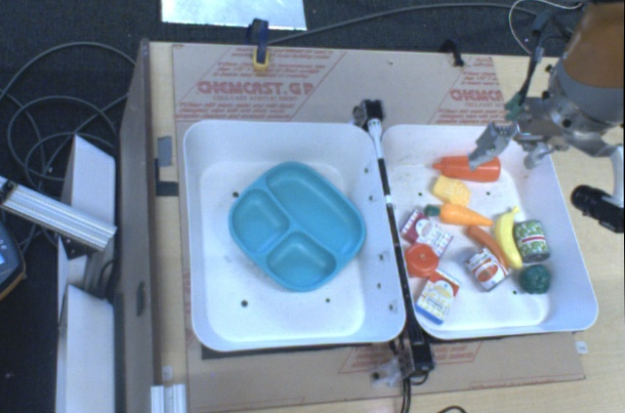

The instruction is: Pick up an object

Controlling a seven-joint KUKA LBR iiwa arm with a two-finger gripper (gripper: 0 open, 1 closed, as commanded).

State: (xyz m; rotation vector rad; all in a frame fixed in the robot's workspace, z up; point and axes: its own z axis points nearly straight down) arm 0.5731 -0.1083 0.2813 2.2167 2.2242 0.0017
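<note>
Two shallow white bins sit side by side on a bench; the right bin (571, 299) serves as landmark. Near its far edge lies an orange-red, elongated toy piece (467, 168), lying flat, its surface plain. The gripper (496, 144) hangs just above that piece's right end, fingers spread apart, nothing between them. Nearer in the same bin lie a corn cob (450, 190), a carrot (465, 215), a banana (505, 238) and small packets whose labels are too blurred to read. The left bin (220, 323) holds a blue divided plate (296, 225). Printed brown board (322, 79) underlies both bins; dark carpet (78, 1) with cables lies beyond.
</note>
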